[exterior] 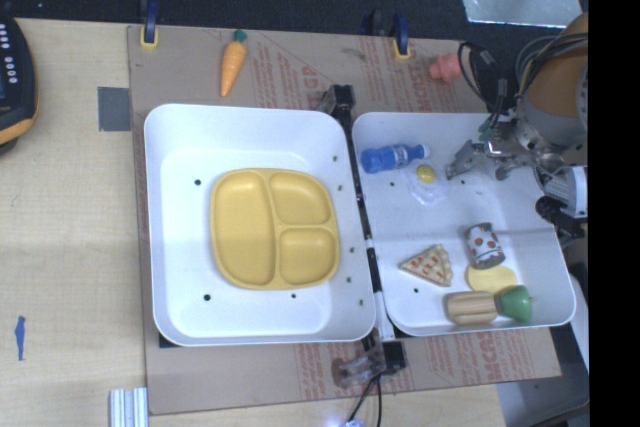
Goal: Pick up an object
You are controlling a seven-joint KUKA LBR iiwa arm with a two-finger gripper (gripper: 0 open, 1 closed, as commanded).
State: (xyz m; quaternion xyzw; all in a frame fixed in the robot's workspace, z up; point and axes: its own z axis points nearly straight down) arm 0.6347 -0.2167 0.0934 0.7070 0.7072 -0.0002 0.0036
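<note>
From above, the worktop (pixel 70 245) carries two white bins side by side. The left bin (pixel 170 215) holds a yellow divided plate (pixel 273 227), lying flat near its middle.

The right bin (pixel 400 305) holds the small things. A blue bottle (pixel 391 157) lies on its side near the bin's far left corner, its long axis running nearly left to right, with the darker blue body to the left and the paler cap end pointing right, toward the arm. Just right of it sits a small yellow ball-like piece (pixel 427 174), apart from the bottle. Nearer the front edge, a pizza slice (pixel 428 265) lies flat with its tip pointing left. Beside it on the right is a small can-like thing (pixel 484 244), tilted, and under that a pale yellow disc (pixel 490 278). Along the front wall lies a tan roll (pixel 471 307), long axis left to right, touching a green round piece (pixel 514 303) at its right end.

The gripper (pixel 483 158) reaches in from the right over the far right part of this bin, its jaws looking spread with nothing between them, though the view is a bit dim there. It is well apart from the bottle.

Outside the bins, a toy carrot (pixel 232 64) lies on the cardboard, leaf end away, and a pink lump (pixel 445 67) sits near the far clamp.
</note>
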